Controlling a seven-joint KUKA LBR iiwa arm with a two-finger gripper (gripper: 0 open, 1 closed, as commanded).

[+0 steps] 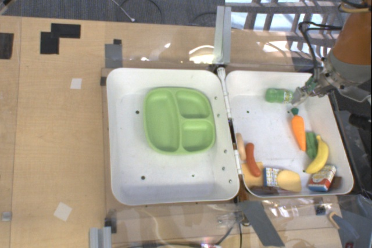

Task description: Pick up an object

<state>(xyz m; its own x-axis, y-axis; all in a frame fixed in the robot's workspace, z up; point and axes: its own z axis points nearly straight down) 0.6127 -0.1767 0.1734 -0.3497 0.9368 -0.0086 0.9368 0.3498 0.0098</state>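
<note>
Grey carpet lies behind a pale wooden bench (52, 142), with a loose cable trailing across the floor and black marker patches on the bench's far left. Two white bins sit side by side on the bench, touching along a shared divider.

Left bin (128, 183) — holds one green tray (179, 120) with three compartments, lying flat near the middle. Nothing rests in the tray.

Right bin (256, 125) — holds all the loose items. A green bottle (278, 95) lies on its side near the far wall. A carrot (298, 132) lies just nearer, pointing toward the near wall. A banana (318, 157) lies beside a green vegetable at the right wall, a small carton (321, 179) in the near right corner, and a sausage (251, 155) and other pieces are crowded along the near wall. The crowding looks like the result of tipping in rather than arranging.

Gripper (300, 97) — low over the far right part of the right bin, between the bottle's end and the carrot's top, reaching in at a slant from the right. Whether it is released or clenched cannot be told at this size; nothing is seen held.

Judgement: the approach is under way and no pick is made. The bottle is the likeliest target — nearest, and lying clear of the rest.
</note>
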